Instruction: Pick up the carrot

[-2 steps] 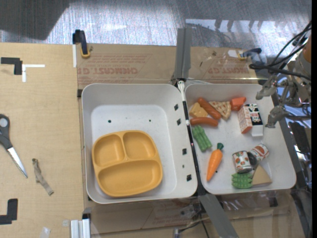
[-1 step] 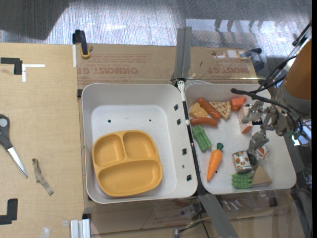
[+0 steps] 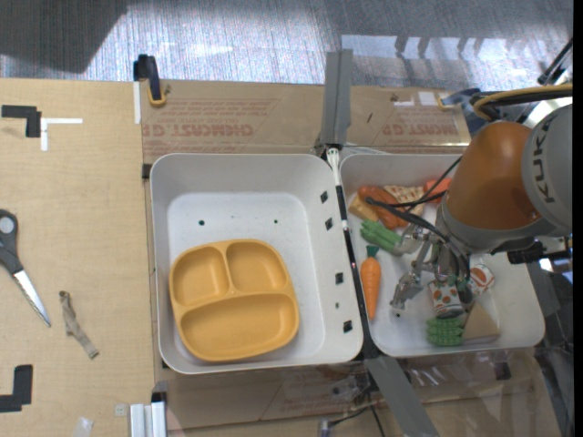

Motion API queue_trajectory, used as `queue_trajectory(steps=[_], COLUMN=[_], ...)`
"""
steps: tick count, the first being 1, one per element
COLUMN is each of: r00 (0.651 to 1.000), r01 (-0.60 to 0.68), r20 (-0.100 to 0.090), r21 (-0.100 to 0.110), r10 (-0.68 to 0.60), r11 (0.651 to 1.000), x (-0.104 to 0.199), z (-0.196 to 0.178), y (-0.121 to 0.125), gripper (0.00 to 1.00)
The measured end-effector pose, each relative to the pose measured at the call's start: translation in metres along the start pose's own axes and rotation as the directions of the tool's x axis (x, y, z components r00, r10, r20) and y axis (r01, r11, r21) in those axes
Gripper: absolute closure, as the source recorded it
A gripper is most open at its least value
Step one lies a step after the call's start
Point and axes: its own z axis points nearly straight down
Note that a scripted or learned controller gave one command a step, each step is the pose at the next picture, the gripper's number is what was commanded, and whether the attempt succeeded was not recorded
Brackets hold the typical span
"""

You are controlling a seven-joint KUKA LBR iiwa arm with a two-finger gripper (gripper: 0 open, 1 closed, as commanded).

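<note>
Left bin (image 3: 164, 271) holds a yellow divided plate (image 3: 234, 299); right of it, the carrot (image 3: 372, 283) lies just inside the right bin's (image 3: 519, 335) left wall, green top pointing up toward the toy clutter (image 3: 392, 209). Right of the carrot, the pincer (image 3: 421, 282) hangs with jaws apart and nothing between them, near but not over the carrot. Risks, as I judge: fingers hitting the wall when they shift toward it, or catching the green toy (image 3: 380, 237) just above the carrot top.
</note>
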Motion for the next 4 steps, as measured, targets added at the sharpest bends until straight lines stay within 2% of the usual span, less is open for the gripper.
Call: queue_trajectory(steps=[1,2,3,4], r00=[0.992,0.988,0.999,0.999], r01=[-0.124,-0.156,0.036,-0.04], r20=[0.001,-0.001,0.0,-0.001], r21=[0.001,0.002,0.001,0.001], r10=[0.124,0.156,-0.036,0.04], r11=[0.992,0.988,0.999,0.999], x=[-0.027,0.043,-0.031,0.012], z=[-0.1,-0.1,-0.099,-0.1], y=[0.072,0.051,0.08,0.063], gripper=[0.0,0.0,0.0,0.0])
